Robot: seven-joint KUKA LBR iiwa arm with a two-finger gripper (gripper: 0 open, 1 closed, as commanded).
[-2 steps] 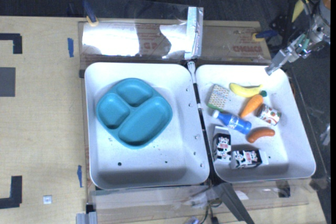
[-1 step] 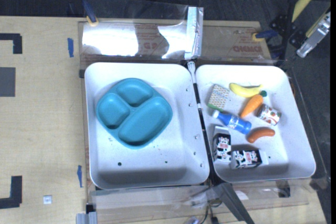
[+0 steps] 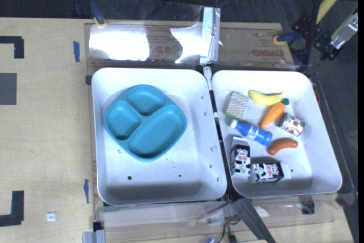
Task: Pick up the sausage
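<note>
The sausage (image 3: 282, 146) is a short reddish-brown link lying on the floor of the right bin (image 3: 324, 156), towards its right side. A small red and white can (image 3: 292, 124) sits just above it, and an orange carrot (image 3: 272, 115) lies up and to the left.
The right bin also holds a banana (image 3: 264, 97), a blue bottle (image 3: 252, 132), a speckled packet (image 3: 238, 104) and two black and white cartons (image 3: 241, 159) (image 3: 267, 172). The left bin (image 3: 114, 179) carries a blue divided plate (image 3: 145, 121). A clear panel stands behind the bins.
</note>
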